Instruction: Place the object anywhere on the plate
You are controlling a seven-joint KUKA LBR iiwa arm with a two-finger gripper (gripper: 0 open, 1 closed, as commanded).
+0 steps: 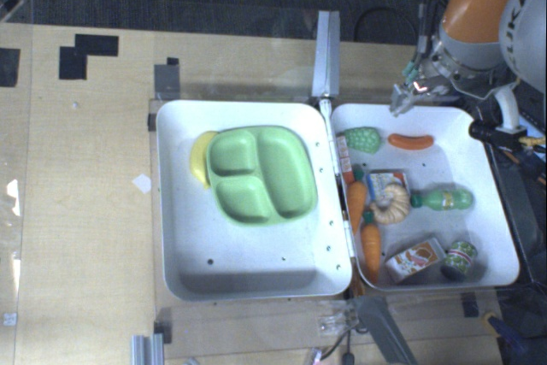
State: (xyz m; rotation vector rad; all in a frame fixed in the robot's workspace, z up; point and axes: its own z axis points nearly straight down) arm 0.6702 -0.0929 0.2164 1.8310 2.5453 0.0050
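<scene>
A pale wood counter (85, 209) is seen under dark flooring at the top. In the left bin (179, 269) a green plate (261, 173) is set over a yellow thing (199, 158). In the right bin (500, 244) toy foods are scattered: a green berry (362, 139), a sausage (411, 142), carrots (369, 245), a bottle (444, 200). The hand (411, 93) is held above that bin's far edge; whether it is open cannot be told, and nothing is seen gripped
</scene>
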